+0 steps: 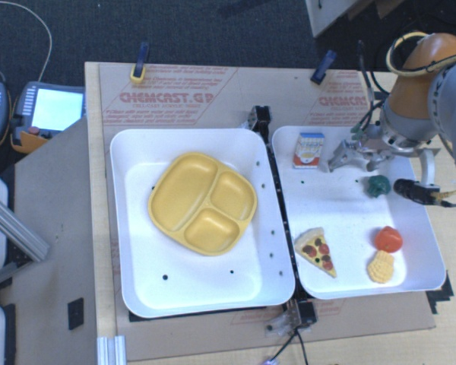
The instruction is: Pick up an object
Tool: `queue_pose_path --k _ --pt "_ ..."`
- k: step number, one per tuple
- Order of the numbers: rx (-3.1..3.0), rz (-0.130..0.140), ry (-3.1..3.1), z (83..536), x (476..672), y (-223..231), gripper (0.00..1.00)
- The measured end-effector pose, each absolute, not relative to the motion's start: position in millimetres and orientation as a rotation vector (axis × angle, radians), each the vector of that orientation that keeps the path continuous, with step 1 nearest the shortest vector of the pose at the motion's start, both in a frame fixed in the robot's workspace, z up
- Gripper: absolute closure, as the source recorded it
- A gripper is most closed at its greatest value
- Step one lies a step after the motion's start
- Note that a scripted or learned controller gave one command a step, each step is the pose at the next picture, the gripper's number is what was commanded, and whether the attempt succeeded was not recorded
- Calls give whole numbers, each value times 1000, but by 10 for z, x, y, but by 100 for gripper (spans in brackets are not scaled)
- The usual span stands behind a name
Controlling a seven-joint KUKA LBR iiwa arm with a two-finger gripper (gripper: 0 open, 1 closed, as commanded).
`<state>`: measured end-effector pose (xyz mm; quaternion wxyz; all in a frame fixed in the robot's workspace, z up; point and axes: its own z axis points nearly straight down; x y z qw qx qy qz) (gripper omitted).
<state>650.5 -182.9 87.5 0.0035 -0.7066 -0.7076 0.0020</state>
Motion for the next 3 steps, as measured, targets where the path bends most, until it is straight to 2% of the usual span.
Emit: queue_pose_path --k 1,3 --pt "-2220 0 -2226 1031 6532 -1834 100" --pt "-2226 -6 -2229 2226 6579 -1883 100"
